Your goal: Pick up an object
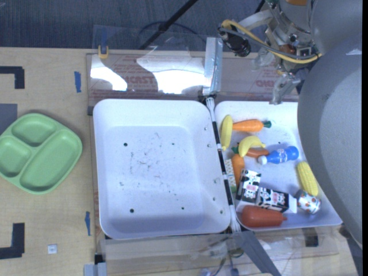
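Observation:
The right bin (287,132) holds a pile of toy food. A yellow banana (226,130) lies along its left wall, with an orange carrot (250,125) beside it. Below them are a second banana (251,144), a blue bottle (280,155) and a corn cob (308,178). Nearer the front lie a black-and-white cow-print carton (262,195) and a red sausage (261,216). My gripper (282,85) hangs over the back rim of the right bin, above and behind the objects, touching none of them. The grey arm covers the bin's right side.
The left bin (155,165) sits beside the right one, with a shared divider (221,160) between them. A green divided plate (37,152) rests on the bench at far left. A clear panel (155,73) stands behind the bins.

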Action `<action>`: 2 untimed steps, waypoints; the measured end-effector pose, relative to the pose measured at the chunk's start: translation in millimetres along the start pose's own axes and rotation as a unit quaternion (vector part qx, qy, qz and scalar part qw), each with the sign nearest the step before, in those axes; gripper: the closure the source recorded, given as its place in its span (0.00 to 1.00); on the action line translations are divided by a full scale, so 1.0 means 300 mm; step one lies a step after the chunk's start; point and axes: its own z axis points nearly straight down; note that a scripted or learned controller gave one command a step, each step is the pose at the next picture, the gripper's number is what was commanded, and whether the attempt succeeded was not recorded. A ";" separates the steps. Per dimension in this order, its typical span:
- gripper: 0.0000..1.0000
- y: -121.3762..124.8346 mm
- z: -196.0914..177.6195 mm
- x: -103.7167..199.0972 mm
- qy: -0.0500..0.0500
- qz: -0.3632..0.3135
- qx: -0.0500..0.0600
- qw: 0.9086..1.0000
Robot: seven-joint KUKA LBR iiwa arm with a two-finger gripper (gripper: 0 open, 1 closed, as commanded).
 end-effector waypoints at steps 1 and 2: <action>0.00 0.035 0.546 -0.154 -0.003 0.006 0.001 1.000; 0.00 0.245 0.592 -0.063 -0.002 -0.033 0.000 0.999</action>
